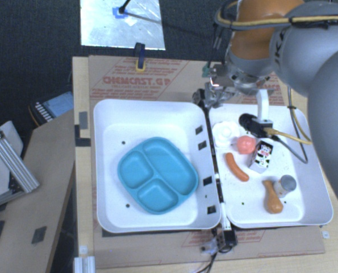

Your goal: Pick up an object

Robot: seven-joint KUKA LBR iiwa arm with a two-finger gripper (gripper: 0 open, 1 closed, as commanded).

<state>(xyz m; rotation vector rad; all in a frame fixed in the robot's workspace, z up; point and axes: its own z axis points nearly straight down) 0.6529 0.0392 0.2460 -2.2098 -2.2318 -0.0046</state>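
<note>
Nothing lifted yet; pick not begun, by the look of it.

Arm point(305, 44) reaches over the right bin's point(316, 206) far edge. Gripper point(217, 95) sits at that bin's far-left corner, above the divider; state of its fingers — cannot tell.

Left bin point(109, 169), beside the right bin, holds a blue tray point(157, 175).

All candidates lie in the right bin: sausage point(237, 167), brown piece point(271, 197), black-and-white carton point(261, 156), pink ball point(246, 144), white lid point(223, 133), grey cup point(286, 183). A yellow cable point(291, 139) crosses the cluster; items crowd together, may hamper a clean grasp.
</note>
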